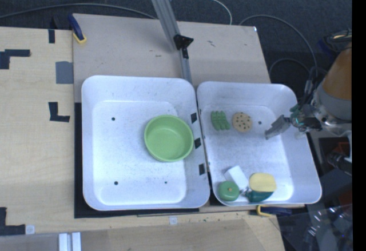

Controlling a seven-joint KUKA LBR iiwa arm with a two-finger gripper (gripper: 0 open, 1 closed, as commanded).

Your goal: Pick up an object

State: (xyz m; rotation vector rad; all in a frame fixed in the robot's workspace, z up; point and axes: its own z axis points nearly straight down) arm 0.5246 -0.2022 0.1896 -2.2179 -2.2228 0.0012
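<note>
Crowded into the near edge of the right bin (289, 95), toward its near left corner, lie a green round piece (229, 191), a small white block (237, 176), a yellow lump (262, 182) and a teal piece (260, 195) tucked under the yellow one; they touch or nearly touch one another. Farther back in that bin, near its left wall, a green ridged piece (219, 120) sits just beside a tan round biscuit (242, 122). The left bin (103, 95) carries a green bowl (168, 138) near its right wall. The gripper (278, 127) hangs over the right side of the right bin, close to its right wall, with a grey finger pointing down and left; whether it stands wide or narrow I cannot tell at this size, and nothing shows between the fingers. Any of these things would serve the task, and each is well apart from the tool. The risks, as I judge them: a descent where it hangs now closes on bare floor; a try at the near cluster may strike two pieces at once and push them into the wall or wedge a finger between them; the flat biscuit and ridged piece lie low and may slip from a pinch; the bowl's wide rim may exceed the opening.
</note>
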